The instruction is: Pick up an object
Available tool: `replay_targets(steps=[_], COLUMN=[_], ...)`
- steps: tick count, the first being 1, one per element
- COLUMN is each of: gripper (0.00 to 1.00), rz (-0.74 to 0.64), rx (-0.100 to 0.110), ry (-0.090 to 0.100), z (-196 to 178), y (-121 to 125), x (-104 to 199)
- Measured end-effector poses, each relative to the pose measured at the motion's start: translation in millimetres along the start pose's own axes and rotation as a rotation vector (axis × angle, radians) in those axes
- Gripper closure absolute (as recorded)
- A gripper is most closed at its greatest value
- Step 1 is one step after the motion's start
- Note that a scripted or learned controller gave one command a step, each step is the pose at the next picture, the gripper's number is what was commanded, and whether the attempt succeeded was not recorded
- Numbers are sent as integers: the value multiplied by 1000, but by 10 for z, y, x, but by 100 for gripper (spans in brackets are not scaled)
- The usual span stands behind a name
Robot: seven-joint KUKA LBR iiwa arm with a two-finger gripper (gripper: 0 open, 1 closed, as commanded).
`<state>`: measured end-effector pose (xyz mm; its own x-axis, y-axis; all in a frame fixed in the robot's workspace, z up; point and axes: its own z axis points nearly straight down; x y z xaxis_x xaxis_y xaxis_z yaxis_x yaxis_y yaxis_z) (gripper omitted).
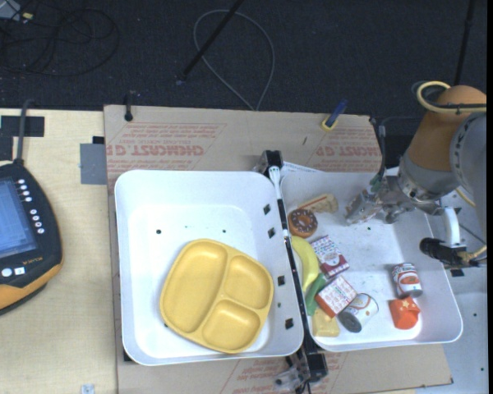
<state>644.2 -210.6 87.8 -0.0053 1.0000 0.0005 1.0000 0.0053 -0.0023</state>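
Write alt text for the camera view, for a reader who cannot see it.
A grey robot arm reaches from the right, its gripper low over the back of the right bin, which holds a chocolate doughnut, a banana, a small can and other small items. The left bin holds a yellow divided plate.

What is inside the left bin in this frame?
The left bin holds one yellow divided plate with three compartments, lying toward its front right. The bin floor under the plate is covered, so nothing beneath it can be seen.
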Motion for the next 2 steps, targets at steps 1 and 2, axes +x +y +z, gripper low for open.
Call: replay_targets(steps=[1, 2], gripper=[0, 0], rz=[-1, -3], rx=[-1, 0], ry=[-1, 0], z=[-1, 0], y=[3, 3], x=[-4, 0])
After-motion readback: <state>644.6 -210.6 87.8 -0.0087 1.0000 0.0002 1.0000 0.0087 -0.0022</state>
